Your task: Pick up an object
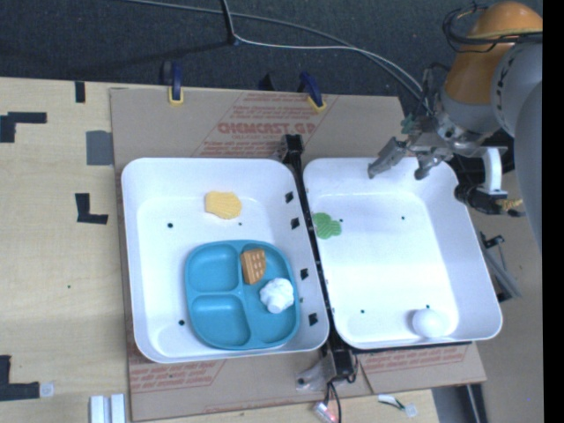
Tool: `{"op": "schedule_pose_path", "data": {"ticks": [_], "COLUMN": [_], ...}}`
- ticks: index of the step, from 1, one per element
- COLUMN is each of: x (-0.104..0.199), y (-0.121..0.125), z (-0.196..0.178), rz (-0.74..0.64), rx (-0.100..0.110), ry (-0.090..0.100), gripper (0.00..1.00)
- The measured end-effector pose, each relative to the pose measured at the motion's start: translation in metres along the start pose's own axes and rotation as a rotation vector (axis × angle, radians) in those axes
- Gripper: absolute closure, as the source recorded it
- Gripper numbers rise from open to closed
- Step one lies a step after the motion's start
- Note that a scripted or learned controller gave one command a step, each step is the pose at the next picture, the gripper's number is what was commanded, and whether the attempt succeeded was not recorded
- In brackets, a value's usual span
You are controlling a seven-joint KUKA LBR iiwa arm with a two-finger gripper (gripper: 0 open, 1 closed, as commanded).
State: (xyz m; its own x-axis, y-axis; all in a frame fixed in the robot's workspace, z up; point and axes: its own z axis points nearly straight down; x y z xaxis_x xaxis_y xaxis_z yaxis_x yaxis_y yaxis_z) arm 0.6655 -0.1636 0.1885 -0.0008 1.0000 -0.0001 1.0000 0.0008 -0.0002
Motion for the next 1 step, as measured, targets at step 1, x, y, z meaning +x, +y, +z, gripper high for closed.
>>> {"op": "schedule_pose_path", "data": {"ticks": [1], "x": [0.0861], "y": [-0.0501], "z": [-0.0936], "rz": [-0.006], "rx": [-0.01], "ry": [0.001], "gripper": [0.0]}}
